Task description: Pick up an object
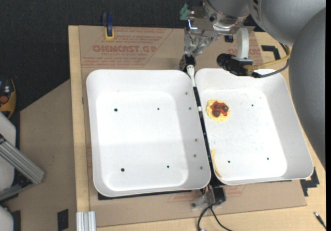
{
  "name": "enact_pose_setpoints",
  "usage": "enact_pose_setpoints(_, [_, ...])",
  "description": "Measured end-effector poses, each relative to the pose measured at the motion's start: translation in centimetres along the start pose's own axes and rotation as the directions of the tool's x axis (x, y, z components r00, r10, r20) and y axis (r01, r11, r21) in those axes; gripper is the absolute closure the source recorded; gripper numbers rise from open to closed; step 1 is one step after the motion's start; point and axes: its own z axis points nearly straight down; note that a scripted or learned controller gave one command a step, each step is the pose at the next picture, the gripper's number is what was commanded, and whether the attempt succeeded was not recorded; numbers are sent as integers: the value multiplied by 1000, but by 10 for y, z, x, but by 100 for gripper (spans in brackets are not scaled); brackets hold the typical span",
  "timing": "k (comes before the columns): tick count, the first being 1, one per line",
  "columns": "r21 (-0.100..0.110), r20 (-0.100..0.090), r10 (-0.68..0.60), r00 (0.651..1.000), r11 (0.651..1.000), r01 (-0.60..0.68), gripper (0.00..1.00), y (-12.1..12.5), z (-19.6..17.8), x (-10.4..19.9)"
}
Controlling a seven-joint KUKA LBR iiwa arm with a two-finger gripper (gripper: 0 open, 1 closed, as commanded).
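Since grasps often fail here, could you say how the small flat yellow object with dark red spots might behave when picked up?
The small flat yellow object with dark red spots lies low in the right white bin, so fingers may slide over it. It looks light and may skid when nudged. Being flat, it seems unlikely to roll.

A small round toy (pixel 218 110) lies flat in the right bin (pixel 279 121). It is yellow, with dark red and black blobs on top, like a little tart with berries. It sits near the bin's left wall, toward the far end. Nothing is touching it, and it lies all by itself.
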Motion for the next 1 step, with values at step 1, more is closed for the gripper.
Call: enact_pose_setpoints(1, [-2, 3, 10, 1000, 1000, -10, 100, 0, -37, -50])
